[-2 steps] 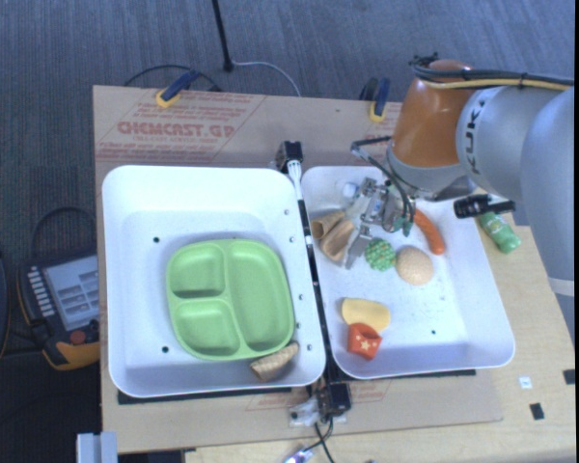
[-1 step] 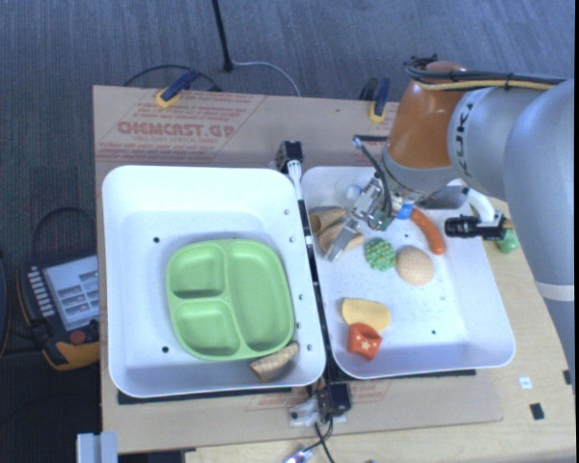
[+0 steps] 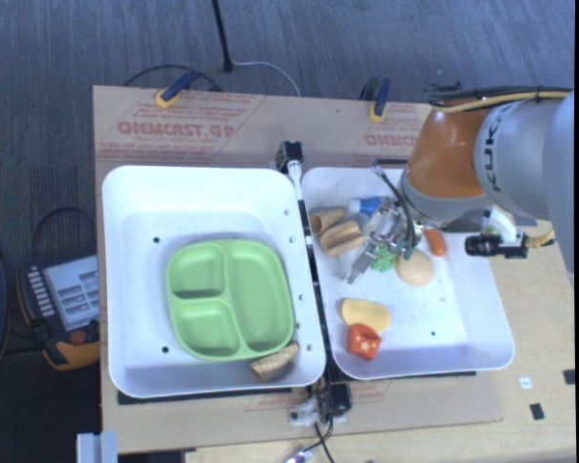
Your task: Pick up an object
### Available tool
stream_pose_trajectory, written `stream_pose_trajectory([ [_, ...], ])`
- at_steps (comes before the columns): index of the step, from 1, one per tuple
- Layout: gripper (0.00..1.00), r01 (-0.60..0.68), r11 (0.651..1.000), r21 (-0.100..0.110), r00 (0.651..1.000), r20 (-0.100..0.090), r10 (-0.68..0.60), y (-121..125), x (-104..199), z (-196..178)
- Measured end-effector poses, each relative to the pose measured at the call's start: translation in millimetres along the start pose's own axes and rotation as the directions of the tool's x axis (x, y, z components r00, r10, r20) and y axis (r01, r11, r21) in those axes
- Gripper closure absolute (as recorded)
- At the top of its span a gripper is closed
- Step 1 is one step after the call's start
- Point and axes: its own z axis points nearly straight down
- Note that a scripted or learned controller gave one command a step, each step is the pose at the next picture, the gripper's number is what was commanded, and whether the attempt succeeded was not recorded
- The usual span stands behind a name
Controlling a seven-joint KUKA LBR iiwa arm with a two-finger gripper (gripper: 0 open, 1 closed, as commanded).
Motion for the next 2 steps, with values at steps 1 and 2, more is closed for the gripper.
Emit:
stream_pose_trajectory([
  [1, 0.0, -0.265, 0.964, 0.004, 0.964, -0.006, 0.265, 22, -15, 1],
  [2, 0.0, -0.467, 0.884, -0.002, 0.884, 0.001, 0.467, 5, 15, 0],
])
